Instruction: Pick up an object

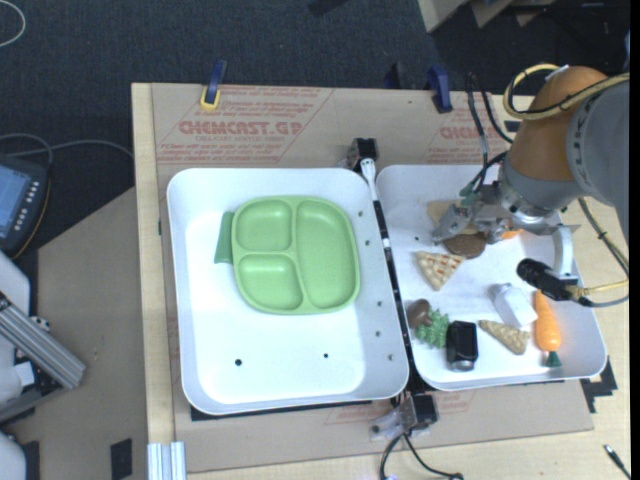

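under the gripper (472, 224), a brown object (464, 245) (half hidden)

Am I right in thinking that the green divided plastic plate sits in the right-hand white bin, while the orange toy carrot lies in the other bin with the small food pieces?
Not quite. The camera view shows the green divided plastic plate in the left-hand white bin, not the right-hand one. The orange toy carrot lies in the right-hand white bin among the small food pieces, as you said.

Red print on the brown board (300, 118) under my bins: "CHEMCAST G P", at 12 o'clock from the left bin (190, 268). Smaller lines around it too blurred. Partial repeat toward 1 o'clock, unreadable.
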Action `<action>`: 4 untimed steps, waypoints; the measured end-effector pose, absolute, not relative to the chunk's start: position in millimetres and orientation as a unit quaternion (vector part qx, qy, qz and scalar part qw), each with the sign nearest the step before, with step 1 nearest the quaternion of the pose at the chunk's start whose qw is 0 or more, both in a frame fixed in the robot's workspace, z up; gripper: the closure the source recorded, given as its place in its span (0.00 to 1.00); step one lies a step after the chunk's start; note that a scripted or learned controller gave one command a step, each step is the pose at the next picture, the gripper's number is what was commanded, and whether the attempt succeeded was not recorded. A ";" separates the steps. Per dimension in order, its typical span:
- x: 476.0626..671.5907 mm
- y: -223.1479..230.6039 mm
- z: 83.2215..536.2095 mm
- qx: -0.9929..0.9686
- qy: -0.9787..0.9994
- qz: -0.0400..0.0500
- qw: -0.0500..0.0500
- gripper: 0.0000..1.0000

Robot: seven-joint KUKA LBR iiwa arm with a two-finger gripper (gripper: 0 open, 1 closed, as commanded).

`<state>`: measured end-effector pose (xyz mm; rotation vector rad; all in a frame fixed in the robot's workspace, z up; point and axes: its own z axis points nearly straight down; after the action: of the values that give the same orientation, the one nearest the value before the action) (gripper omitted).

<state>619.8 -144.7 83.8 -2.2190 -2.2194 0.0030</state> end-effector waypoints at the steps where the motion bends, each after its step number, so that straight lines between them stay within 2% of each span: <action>1: 620.7 -145.0 95.7 -0.707 -0.707 0.000 0.000 1.00; 2: 616.7 -140.5 141.0 -0.707 -0.707 -0.001 -0.002 1.00; 3: 624.0 -135.3 201.5 -0.707 -0.708 -0.002 -0.003 1.00; 4: 625.0 -135.3 226.9 -0.707 -0.707 -0.001 -0.002 1.00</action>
<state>625.0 -135.3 226.9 -2.2240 -2.2258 -0.0044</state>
